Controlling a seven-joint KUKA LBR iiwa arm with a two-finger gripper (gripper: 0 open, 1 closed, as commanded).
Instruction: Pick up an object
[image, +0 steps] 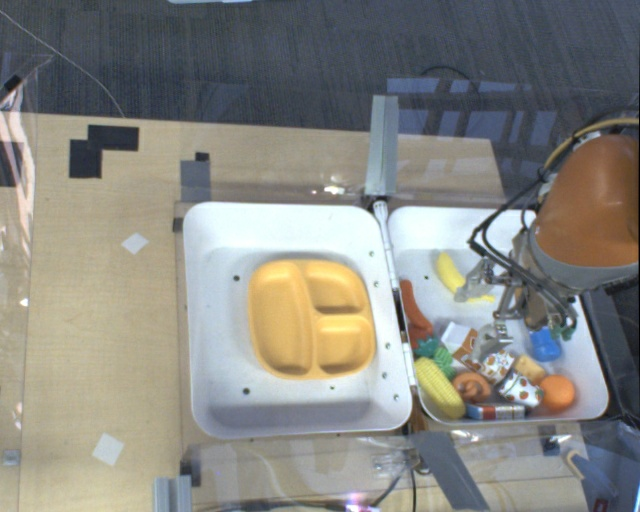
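The right bin (420, 235) holds a heap of toy foods. Among them are a yellow banana (450, 272), a red pepper (413, 310), a green piece (432, 350), a corn cob (438, 388), an orange (558, 392) and a blue piece (545, 345). My gripper (497, 340) hangs from the grey wrist with the orange band and sits low over the middle of the heap, just above a brown and white piece (497, 365). Nothing can be seen lifted off the heap.
A yellow divided plate (310, 318) lies in the left bin (215, 300). A metal divider post (383, 150) stands between the bins at the back. Cables loop from the wrist over the right bin's far side. A red and blue marker (497, 411) lies at its front wall.
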